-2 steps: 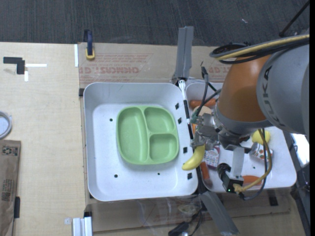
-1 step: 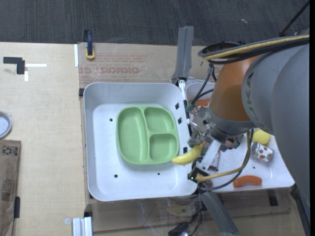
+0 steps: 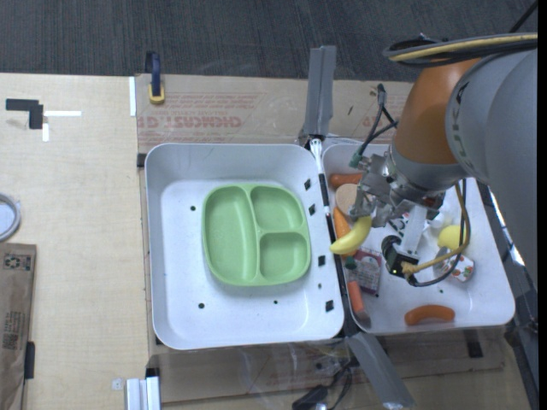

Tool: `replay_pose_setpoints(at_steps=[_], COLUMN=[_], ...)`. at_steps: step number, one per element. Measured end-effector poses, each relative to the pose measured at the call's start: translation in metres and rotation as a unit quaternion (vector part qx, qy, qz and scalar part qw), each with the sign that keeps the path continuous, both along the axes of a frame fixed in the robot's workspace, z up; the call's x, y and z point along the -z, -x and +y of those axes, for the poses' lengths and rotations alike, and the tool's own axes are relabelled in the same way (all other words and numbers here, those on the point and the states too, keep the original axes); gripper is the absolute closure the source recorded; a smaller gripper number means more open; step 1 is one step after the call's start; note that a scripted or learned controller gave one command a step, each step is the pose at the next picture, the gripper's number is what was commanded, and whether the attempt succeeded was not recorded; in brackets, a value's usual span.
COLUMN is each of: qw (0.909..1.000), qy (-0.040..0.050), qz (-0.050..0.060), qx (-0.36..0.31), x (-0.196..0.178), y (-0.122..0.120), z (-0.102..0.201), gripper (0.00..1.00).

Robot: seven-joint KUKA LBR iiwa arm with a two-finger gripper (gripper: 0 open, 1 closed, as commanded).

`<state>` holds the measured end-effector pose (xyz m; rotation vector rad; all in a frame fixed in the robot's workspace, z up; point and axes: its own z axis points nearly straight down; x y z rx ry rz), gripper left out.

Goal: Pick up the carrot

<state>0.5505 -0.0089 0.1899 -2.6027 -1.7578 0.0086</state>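
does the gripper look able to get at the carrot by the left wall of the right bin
Probably, but awkwardly. The carrot lies uncovered, yet tight against the right bin's left wall, with the banana just above it. The gripper hangs close by.

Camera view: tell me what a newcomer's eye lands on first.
The big grey arm with its orange band looms over the right bin, its gripper down among the clutter there. Just below the gripper lies a yellow banana, near the bin's left wall. In the left bin, a green divided plate sits alone.
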Motion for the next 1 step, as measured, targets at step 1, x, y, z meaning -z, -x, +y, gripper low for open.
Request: replay_pose_setpoints(at_steps=[1], qw=[0.9996], qy=[-0.0001], qz=[0.0], qx=[0.028], x=[-0.0003], y=[-0.0139], z=[-0.0215], gripper=[1.0])
